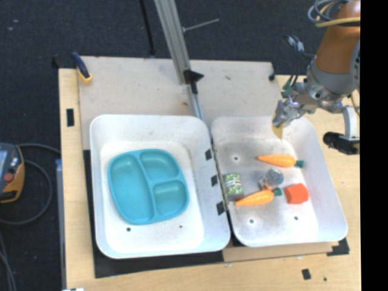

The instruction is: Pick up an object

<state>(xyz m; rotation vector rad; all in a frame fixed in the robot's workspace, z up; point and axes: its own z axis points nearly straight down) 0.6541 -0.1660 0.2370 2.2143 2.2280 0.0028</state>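
The right bin holds two orange toy carrots, one toward the back and one nearer the front. Beside them lie a small green packet, a grey round piece and an orange-red block. My gripper hangs over the back edge of the right bin, above and behind the far carrot. I see nothing between its fingers.
The left bin holds a teal divided plate. A slanted aluminium post rises behind the bins. A blue and yellow clamp sits at the bench's back left corner.
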